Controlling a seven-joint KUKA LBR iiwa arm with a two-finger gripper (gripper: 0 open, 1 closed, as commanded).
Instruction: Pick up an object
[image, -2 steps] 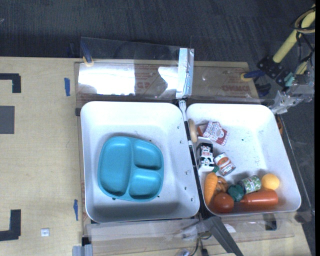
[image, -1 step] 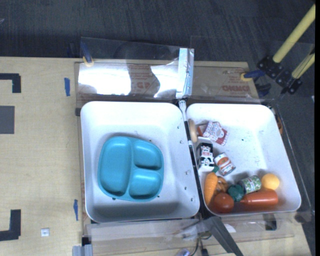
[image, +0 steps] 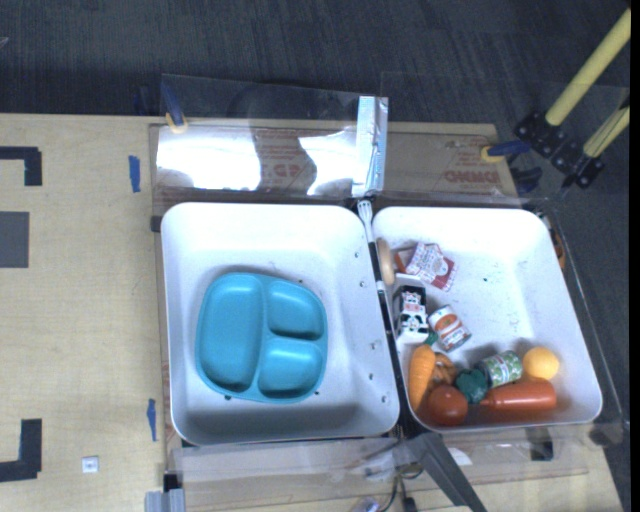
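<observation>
Plainly, the likeliest pickings are the toy foods heaped in the near end of the right bin (image: 520, 245): a carrot (image: 421, 372), a tomato (image: 445, 404), a long red sausage-like piece (image: 518, 397) lying crosswise, and a yellow ball (image: 541, 362). Small cartons (image: 430, 265) lie further up, by the wall shared with the left bin (image: 190, 240), which holds a blue divided plate (image: 262, 336). How the pincer stands I cannot tell; the arm enters from the right, so that heap is the nearer reach.
</observation>
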